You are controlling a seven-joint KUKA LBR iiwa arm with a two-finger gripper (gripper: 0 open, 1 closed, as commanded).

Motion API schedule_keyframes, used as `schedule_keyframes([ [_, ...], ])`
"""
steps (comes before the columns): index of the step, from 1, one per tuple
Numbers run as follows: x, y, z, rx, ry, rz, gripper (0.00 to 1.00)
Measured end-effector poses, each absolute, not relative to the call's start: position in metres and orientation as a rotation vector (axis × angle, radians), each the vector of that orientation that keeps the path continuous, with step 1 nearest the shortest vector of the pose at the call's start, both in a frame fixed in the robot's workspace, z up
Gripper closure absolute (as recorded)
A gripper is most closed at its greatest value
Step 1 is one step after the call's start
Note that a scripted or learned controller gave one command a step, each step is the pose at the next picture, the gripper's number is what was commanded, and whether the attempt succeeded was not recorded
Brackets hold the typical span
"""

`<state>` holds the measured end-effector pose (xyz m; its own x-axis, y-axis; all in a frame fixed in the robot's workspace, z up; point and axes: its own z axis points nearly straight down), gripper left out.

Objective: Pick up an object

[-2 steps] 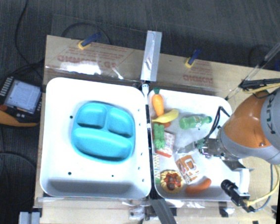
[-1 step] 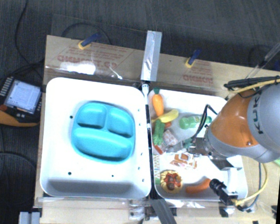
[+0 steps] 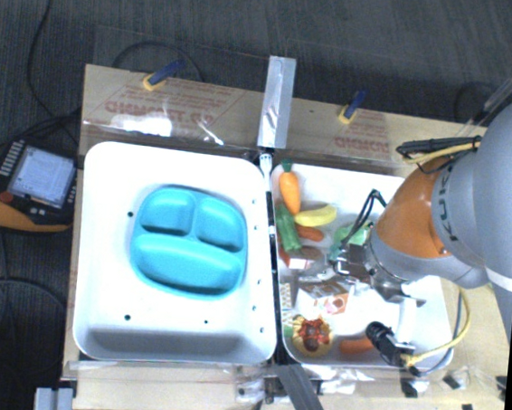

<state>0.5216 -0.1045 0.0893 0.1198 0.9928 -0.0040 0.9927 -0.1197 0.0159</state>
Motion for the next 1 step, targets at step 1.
schedule_keyframes([
  [1,0.5938,-0.1033,0.0887,2.435,1.968,0.007,0.0],
])
